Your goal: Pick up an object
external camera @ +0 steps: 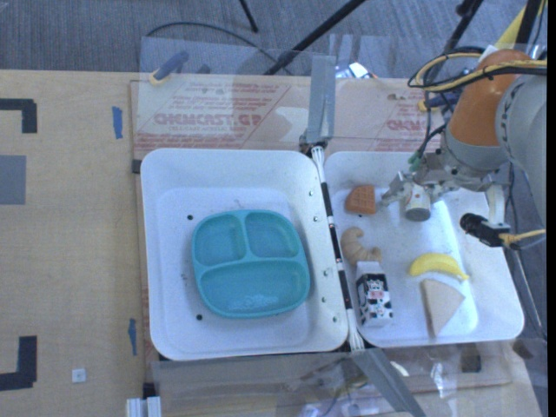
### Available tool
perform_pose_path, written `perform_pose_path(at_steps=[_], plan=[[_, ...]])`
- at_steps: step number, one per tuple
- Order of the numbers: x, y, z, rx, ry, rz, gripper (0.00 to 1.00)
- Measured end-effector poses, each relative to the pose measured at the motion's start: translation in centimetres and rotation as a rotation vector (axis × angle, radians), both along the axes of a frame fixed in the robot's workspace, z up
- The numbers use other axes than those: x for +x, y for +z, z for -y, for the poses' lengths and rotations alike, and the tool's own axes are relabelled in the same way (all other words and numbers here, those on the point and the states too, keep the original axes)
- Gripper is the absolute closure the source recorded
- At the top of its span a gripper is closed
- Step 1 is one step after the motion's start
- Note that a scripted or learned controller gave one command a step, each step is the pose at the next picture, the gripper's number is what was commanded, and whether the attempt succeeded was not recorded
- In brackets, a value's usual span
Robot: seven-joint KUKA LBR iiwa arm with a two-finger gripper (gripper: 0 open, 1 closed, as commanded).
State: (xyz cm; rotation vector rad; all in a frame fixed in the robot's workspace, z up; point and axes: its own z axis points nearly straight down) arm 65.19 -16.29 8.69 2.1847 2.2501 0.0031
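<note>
The arm is at the approach step: its gripper hangs over the far part of the right bin, nothing pinched in it, and whether the jaws are spread or pressed together I cannot tell. Candidates lie in that bin — an orange-brown piece just left of the gripper, a tan figure nearer, a black-and-white cow toy, a banana and a beige wedge. The next move likely calls for settling over one item and descending squarely. The orange-brown piece and cow toy sit close to the divider wall; the banana and wedge touch, crowding each other. The left bin holds a teal plate.
</note>
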Motion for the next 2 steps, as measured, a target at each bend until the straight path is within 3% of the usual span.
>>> perform_pose_path(at_steps=[1,2], plan=[[0.2,1.3,-0.1,-0.003,0.002,0.006,1.00],[0.6,9.3,-5.3,0.001,0.030,-0.002,1.00]])
